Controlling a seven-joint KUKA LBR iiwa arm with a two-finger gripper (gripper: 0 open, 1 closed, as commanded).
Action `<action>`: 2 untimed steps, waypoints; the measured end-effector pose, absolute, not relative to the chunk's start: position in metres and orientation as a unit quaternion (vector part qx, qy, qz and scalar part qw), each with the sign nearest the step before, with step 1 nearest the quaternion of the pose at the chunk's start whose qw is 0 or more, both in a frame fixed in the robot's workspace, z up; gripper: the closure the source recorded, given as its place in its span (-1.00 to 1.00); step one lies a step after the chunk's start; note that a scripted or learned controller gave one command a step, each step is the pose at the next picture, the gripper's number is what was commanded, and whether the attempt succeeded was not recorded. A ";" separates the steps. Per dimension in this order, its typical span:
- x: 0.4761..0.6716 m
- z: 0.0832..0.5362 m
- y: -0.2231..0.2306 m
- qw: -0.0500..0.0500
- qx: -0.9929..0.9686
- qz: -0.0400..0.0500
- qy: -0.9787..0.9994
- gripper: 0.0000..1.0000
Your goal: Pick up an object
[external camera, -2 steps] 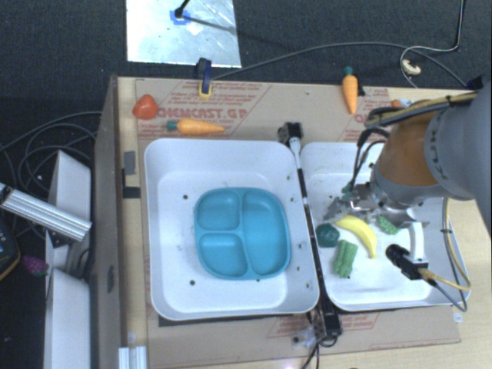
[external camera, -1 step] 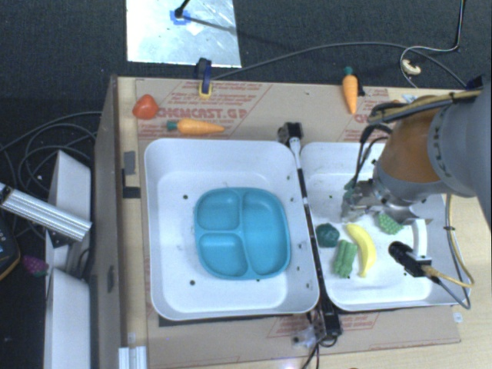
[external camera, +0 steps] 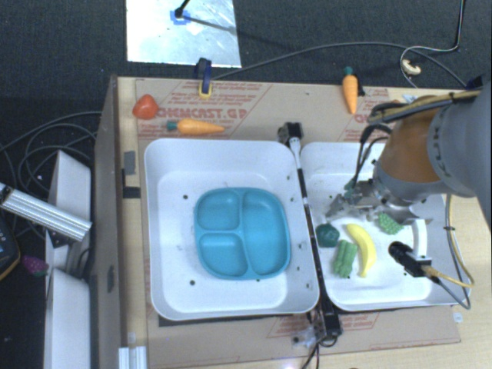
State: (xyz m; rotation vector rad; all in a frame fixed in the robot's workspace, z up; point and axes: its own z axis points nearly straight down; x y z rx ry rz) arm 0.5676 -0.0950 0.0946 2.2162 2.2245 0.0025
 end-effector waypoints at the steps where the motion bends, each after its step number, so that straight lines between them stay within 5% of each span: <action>1: 0.515 0.084 -0.111 0.000 0.707 0.000 0.707 -1.00; 2: 0.516 0.095 -0.111 0.002 0.706 0.001 0.708 1.00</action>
